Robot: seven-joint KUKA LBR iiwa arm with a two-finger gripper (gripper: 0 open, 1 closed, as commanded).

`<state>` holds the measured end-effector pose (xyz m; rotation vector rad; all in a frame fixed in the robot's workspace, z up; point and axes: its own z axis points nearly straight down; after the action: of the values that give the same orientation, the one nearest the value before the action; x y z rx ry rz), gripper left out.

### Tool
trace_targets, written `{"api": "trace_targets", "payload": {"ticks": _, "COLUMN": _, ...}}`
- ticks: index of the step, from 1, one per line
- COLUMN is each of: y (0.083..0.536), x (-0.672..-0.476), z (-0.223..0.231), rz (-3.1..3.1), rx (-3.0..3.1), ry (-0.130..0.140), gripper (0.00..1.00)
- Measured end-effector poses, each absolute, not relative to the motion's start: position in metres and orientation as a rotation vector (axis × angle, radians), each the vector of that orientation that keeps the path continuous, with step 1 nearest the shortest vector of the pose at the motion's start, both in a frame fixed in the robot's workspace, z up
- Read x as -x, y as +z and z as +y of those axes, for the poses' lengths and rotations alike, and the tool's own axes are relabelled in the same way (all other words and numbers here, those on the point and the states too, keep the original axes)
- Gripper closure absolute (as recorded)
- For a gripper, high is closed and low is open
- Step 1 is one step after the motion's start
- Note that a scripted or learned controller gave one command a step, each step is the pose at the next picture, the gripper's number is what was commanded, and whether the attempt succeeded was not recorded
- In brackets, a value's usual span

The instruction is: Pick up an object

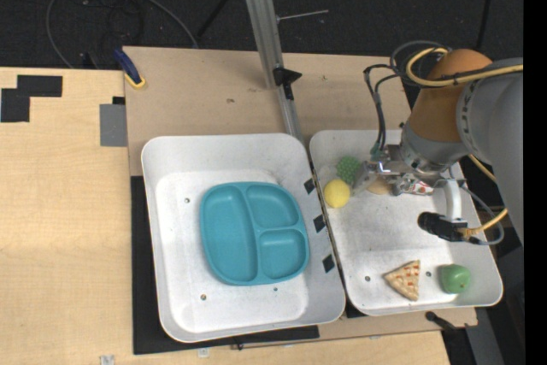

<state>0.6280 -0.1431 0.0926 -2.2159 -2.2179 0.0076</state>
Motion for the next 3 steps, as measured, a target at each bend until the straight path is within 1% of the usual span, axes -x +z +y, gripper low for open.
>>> {"api": "trace_targets", "payload": {"ticks": 1, "y": 0.106, "x": -0.629, "z": -0.144, "rz": -2.219, "rx": 2.220, "ry": 0.004, "gripper": 1.00}}
{"api": "trace_targets", "payload": {"ticks": 2, "y": 0.166, "x": -0.624, "z": -0.140, "rz": -2.225, "rx": 2.222, "ry": -0.003, "gripper": 1.00}}
{"api": "trace_targets", "payload": {"ticks": 3, "y": 0.230, "x": -0.623, "z": -0.140, "rz": -2.226, "rx": 2.223, "ry": -0.003, "gripper": 1.00}}
